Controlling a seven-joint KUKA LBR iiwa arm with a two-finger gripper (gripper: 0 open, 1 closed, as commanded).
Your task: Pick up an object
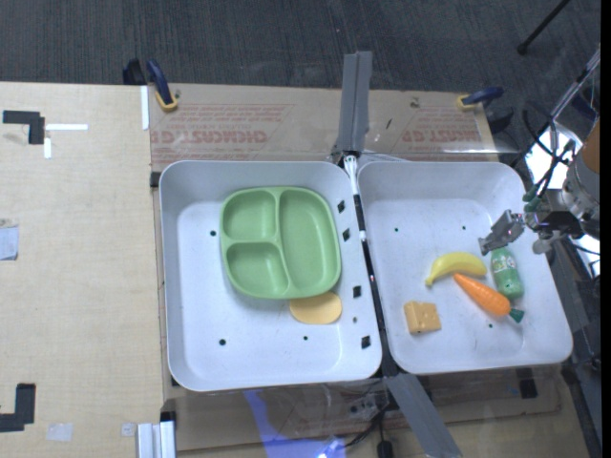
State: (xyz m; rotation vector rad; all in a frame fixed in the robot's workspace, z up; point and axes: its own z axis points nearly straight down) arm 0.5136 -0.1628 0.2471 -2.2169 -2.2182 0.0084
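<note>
In the right bin (449, 184) lie a yellow banana (452, 266), an orange carrot (484, 296) with a green tip, a small green bottle (506, 274) and a tan cracker-like square (421, 317). My gripper (522, 236) hangs over the right bin's right side, just above the green bottle and apart from it. Its fingers (500, 230) stand open with nothing between them. The banana and carrot lie to the lower left of the gripper.
The left bin (191, 284) holds a green divided plate (281, 242) and a flat yellow-orange disc (316, 309) at the plate's lower edge. A grey divider bar (354, 113) rises between the bins at the back. Blue clamps (160, 86) hold the cardboard behind.
</note>
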